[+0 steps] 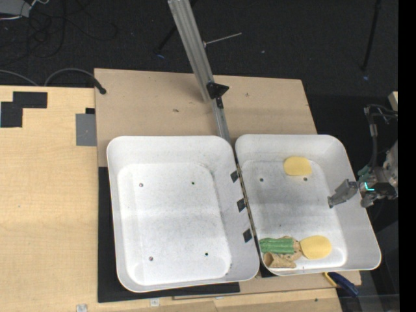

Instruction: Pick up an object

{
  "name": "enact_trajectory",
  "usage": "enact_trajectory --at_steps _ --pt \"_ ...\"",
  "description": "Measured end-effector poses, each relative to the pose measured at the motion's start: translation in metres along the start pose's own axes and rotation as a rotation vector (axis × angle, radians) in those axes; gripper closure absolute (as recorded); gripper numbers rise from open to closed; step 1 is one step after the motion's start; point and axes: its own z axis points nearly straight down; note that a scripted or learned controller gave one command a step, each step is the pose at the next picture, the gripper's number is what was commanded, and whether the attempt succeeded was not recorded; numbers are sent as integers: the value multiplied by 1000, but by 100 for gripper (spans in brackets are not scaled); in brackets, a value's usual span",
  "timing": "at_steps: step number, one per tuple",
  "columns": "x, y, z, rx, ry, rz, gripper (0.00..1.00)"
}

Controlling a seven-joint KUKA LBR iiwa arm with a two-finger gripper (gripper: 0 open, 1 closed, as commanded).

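Gripper (354, 194) sits at the right bin's (344, 149) right rim, mostly outside it; one grey finger (339, 194) pokes in over the bin wall. Can't tell whether it's apart or together: the rest of the tool is a dark clutter with a small teal light, partly cut off at the frame edge. Nothing visible between the fingers.

Pickable objects are all in the right bin:
- yellow disc (298, 166), flat, rounded, matte, upper part of the bin floor, well apart from the gripper finger
- second yellow disc (316, 246), similar shape, near the front edge
- green toy (277, 244), ribbed or bumpy surface, lying just beside that second disc on its left
- tan lumpy piece (283, 259), touching the green toy from below; its shape is hard to make out, could be part of the same toy

Left bin (123, 158) is the same shallow white plastic, rounded corners, speckled floor with a few small dark dots. Black clips (241, 204) sit along the seam between the two bins.

Bins rest on a tan board (260, 103). Aluminium extrusion post (193, 44) rises at a tilt from behind the bins, with a black bracket partway down. Pale wood-grain surface (39, 174) at left carries black and grey rectangular patches. No readable text or labels anywhere. Dark floor with cables behind, detail lost.
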Motion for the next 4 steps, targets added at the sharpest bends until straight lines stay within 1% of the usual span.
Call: enact_trajectory --at_steps 1,2,3,4 --pt "-5 -5 62 6 2 -1 0" --pt "-6 3 120 5 2 -1 0" --pt "-5 3 135 -1 -1 1 0" --pt "-6 3 125 -1 1 6 100"
